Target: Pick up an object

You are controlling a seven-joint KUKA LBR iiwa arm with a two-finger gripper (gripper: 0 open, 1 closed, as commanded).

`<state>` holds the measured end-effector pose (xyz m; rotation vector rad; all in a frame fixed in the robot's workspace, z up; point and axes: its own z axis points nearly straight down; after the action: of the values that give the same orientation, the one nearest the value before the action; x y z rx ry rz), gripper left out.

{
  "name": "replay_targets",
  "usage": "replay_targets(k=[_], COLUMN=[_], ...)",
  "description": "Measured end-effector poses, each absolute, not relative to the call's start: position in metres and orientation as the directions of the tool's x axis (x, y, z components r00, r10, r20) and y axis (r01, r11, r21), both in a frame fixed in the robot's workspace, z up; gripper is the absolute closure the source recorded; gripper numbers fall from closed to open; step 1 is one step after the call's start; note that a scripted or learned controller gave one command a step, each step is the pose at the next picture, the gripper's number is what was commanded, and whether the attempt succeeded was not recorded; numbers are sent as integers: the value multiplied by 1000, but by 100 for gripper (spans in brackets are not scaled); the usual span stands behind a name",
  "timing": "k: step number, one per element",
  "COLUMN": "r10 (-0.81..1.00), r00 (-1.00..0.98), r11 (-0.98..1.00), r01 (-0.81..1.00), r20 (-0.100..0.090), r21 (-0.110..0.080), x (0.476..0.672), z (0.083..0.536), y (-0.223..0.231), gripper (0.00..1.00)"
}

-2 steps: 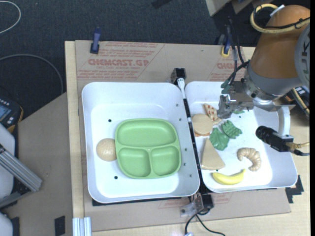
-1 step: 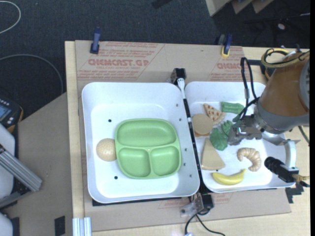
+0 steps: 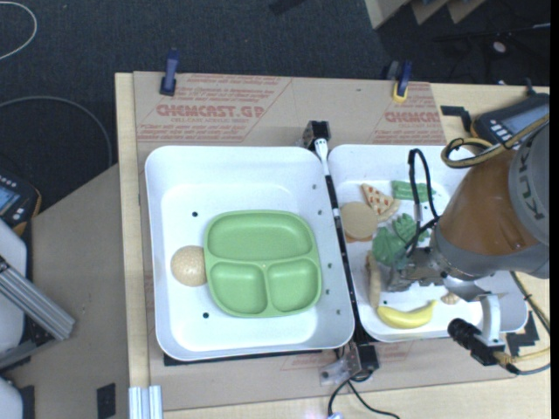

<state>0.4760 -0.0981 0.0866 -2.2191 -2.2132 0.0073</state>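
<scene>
Grey two-finger gripper (image 3: 400, 273) sits low in right shallow white plastic bin (image 3: 349, 166), beside curved yellow banana (image 3: 405, 316); jaw state indeterminable.

blue clamp (image 3: 169, 72) and yellow clamp (image 3: 401, 81) on bench's (image 3: 262, 107) far edge, well apart.

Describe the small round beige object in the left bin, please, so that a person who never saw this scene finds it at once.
Start at the left shallow white bin, which holds a green three-compartment plastic tray. Touching the tray's left edge, on the bin floor, lies the small round beige bun-like object. It is the only loose item in that bin; the yellow banana and other toy foods lie in the right bin.
</scene>
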Motion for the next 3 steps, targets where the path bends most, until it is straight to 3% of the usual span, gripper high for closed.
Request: replay_targets(k=[1, 2, 3], r10=[1000, 1000, 1000], r00=[1, -7, -5], r11=[-1, 7, 5], r01=[1000, 1000, 1000], r20=[2, 1, 1], r21=[-4, 8, 6], x=[478, 480, 480], z=[84, 190, 248], y=[-91, -20, 19], gripper=[100, 100, 100])
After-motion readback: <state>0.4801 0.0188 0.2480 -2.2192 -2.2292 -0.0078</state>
